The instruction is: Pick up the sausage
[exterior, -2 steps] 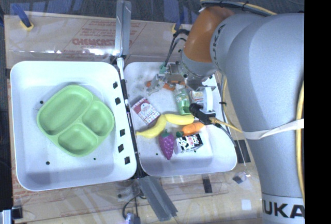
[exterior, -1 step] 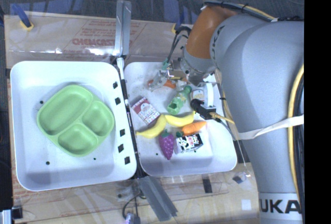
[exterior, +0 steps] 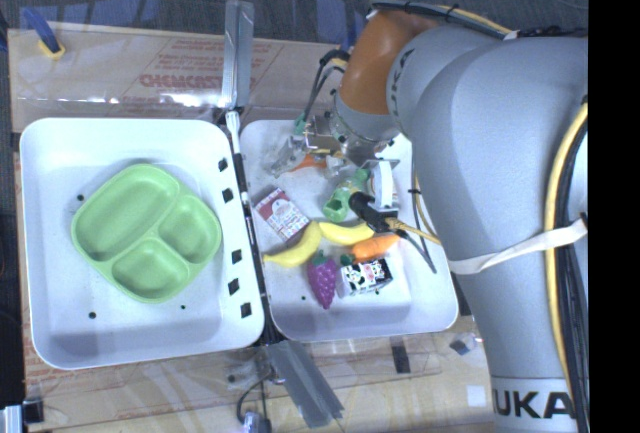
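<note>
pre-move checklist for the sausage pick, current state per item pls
1. Sausage located: cannot tell, no item in the right bin clearly reads as one.
2. Gripper over the right bin: ok, at its far end.
3. Jaw state: cannot tell, cluttered by cables.
4. Something held: cannot tell.
5. Clutter near path: not ok; banana, purple grapes, carrot and red card are crowded together.
6. Left bin: ok, green divided plate lies apart from the work.

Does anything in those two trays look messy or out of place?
Nothing looks spilled or broken. The toy food, such as the banana and purple grapes, lies jumbled in the right bin, while the green divided plate sits tidily alone in the left bin.
</note>
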Controlling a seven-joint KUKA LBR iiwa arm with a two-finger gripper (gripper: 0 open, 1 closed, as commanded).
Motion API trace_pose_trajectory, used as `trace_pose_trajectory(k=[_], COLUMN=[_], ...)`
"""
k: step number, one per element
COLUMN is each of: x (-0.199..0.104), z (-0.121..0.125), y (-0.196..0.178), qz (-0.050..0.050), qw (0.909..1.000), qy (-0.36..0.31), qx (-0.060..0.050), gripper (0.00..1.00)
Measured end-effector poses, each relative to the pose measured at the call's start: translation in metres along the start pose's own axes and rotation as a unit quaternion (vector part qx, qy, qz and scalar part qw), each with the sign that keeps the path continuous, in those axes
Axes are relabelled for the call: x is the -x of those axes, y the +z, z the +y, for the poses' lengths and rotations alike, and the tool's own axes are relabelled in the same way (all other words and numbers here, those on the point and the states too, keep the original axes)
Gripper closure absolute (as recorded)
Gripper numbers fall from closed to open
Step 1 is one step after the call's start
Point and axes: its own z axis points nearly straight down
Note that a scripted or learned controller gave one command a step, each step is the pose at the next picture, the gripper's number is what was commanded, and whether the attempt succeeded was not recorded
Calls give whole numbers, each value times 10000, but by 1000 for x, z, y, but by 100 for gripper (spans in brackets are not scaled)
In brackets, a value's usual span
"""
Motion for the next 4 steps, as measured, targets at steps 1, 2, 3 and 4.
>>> trace_pose_trajectory(k=[1,2,3,4], x=[22,27,67,69], z=[-42,-4,-28,-28], y=[-91,-14,-22,-74], qz=[-8,-2,-3,-9], qw=[9994,10000,9915,9998], qy=[340,90,-1297,-190], qx=[20,11,12,26], gripper=[0,0,0,0])
